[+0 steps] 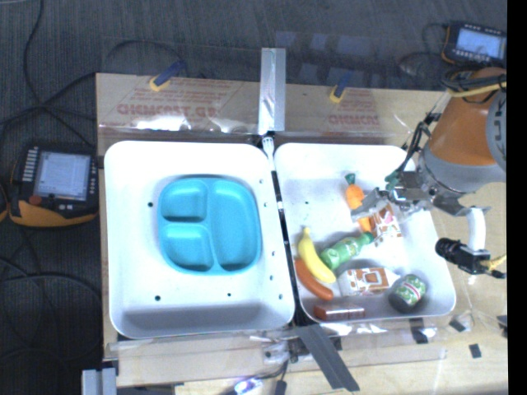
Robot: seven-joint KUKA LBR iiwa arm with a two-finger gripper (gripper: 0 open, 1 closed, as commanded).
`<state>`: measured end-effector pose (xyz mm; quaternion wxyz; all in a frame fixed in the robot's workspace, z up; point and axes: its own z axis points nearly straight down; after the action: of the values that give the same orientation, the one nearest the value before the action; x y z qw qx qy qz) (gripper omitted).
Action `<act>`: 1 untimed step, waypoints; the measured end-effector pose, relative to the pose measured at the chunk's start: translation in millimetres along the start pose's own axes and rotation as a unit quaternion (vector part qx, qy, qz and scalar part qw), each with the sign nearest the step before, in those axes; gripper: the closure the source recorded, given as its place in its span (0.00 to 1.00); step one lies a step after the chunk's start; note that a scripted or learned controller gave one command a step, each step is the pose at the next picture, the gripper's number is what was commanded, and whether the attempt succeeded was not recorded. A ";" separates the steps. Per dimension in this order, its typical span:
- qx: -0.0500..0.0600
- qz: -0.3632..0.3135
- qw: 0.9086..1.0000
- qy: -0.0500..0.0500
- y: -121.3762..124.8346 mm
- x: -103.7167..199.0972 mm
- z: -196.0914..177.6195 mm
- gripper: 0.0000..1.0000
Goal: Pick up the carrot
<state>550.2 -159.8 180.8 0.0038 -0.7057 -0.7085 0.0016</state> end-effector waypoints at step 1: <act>-0.002 -0.160 0.987 0.000 40.9 -14.4 70.9 0.00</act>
<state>590.6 -173.9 109.6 0.0027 -0.5834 -0.8122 0.0000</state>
